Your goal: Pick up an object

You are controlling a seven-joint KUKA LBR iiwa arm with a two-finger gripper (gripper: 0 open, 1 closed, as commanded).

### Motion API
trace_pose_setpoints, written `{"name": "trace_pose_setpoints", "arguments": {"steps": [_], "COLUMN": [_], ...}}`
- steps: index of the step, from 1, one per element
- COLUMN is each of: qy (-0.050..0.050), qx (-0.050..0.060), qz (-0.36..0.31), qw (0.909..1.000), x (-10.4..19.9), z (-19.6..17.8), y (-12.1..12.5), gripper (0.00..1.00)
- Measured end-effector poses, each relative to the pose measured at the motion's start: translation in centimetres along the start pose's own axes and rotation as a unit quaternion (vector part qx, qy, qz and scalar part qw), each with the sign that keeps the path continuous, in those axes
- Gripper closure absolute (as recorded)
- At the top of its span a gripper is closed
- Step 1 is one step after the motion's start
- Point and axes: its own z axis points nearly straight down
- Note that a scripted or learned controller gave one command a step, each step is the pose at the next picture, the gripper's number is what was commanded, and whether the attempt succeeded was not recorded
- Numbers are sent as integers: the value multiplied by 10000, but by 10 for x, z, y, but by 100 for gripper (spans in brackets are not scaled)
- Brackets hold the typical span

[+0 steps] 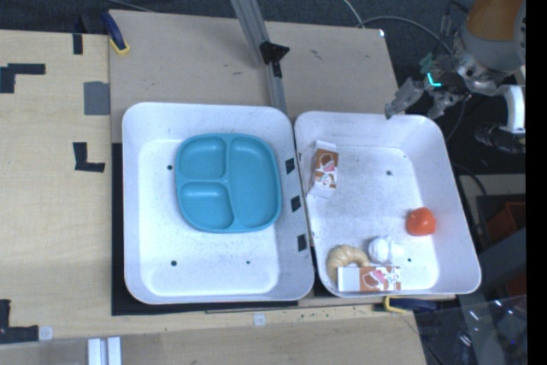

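While our gripper [419, 101] hovers past the right bin's [453, 184] far corner, we hold nothing (jaws apart); the tomato [420, 222] lies inside. The plate [228, 182] fills the left bin [145, 209].

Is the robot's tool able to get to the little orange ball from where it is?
Probably yes. The tool hangs over the right bin's top corner, and the orange ball lies apart from the other things, with bare white floor around it and nothing over it.

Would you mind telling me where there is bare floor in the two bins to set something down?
In the right bin, the middle is free, between the small carton and the orange ball. Its near edge is crowded: croissant, white object, flat carton. In the left bin, the strip below the blue plate is bare.
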Motion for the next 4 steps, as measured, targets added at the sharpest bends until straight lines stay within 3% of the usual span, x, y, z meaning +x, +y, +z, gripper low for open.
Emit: {"name": "trace_pose_setpoints", "arguments": {"steps": [3,4], "qy": [1,-4], "qx": [22,9], "qz": [-3,-10], "qw": [10000,10000], "x": [-2,-2], "z": [154,141], "y": [10,12], "gripper": [0,100]}}
